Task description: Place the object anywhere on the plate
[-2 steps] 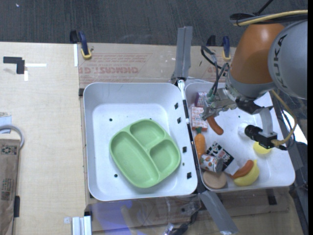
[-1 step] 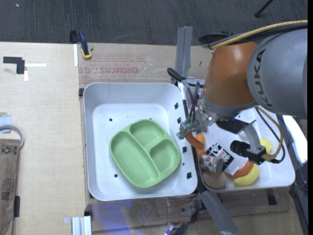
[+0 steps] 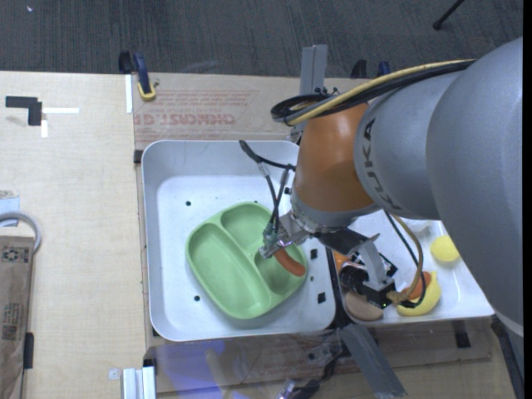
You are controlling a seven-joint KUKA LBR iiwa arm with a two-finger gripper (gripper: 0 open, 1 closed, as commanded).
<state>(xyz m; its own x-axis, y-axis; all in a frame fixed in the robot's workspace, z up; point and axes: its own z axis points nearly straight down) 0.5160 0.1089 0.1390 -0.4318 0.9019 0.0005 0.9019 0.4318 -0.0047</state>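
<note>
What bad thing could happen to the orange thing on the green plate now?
The orange object lies near the green plate's right rim, just below the gripper, so it might roll off into the white bin. It might also get dragged along if the arm rises while touching it; I cannot tell whether it is released.

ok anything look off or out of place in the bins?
Nothing spilled or broken. The green plate sits at a slant in the left bin, not squared to its walls. The claw is low over the plate's right compartment, next to an orange object. Whether it grips that object is unclear.
</note>
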